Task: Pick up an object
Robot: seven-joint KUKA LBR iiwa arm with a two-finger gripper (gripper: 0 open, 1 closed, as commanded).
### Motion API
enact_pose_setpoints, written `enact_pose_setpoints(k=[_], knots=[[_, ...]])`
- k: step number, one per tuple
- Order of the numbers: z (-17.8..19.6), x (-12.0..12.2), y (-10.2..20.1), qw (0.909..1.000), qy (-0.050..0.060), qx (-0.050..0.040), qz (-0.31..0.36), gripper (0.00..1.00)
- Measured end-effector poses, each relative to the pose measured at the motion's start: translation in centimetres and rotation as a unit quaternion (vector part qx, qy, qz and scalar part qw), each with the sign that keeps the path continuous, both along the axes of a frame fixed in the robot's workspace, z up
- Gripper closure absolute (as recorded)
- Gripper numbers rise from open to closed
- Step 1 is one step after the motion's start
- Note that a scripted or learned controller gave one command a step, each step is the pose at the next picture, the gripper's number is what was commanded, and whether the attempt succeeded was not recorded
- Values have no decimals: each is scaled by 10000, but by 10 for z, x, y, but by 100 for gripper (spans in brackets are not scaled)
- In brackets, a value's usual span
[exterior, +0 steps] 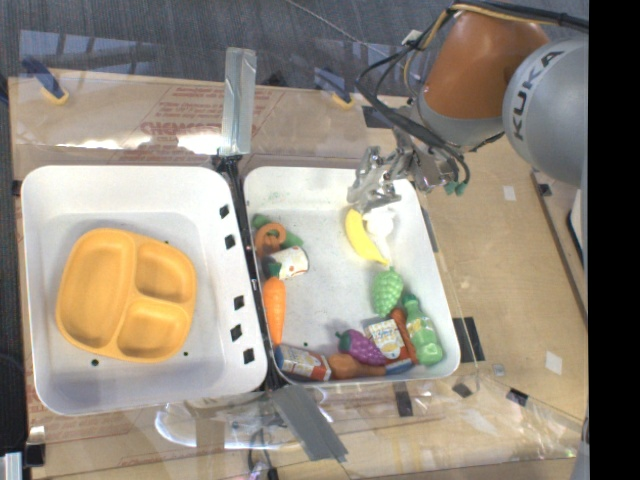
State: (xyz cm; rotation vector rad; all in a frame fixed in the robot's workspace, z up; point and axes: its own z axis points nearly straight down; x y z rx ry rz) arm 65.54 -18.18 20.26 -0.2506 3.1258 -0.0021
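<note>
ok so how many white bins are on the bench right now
2. The left bin holds a yellow divided tray. The right bin holds the toy food, with the gripper above its far side near the banana.

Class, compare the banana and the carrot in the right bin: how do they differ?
The banana is yellow and curved; the carrot is orange and straight. The banana lies near the bin's far side, just below the gripper; the carrot lies along the left wall. Both are toy foods lying flat.
</note>
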Motion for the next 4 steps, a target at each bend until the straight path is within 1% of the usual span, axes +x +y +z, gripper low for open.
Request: enact_pose_setpoints(k=[1, 2, 3, 4], knots=[[-4, -2, 0, 10000, 34, 8, -5, 0], [-113, -32, 4, 9933, 56, 14, -1158, 0], [-103, -31, 6, 9935, 58, 18, -1132, 100], [-104, -31, 6, 9936, 61, 19, -1130, 0]])
